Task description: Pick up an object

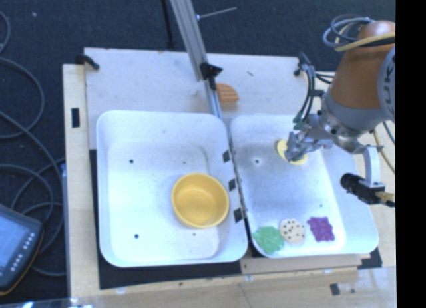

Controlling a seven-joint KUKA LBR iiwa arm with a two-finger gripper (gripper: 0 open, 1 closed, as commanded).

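The gripper sits low over a small yellow piece in the upper middle of the right bin, right of frame centre, and you cannot tell how far it is open or whether it has hold of anything. Judge the piece thin, light and probably slippery, best pinched across its edges. You have open floor below it, while the bin's upper wall and the divider at its left lie near.
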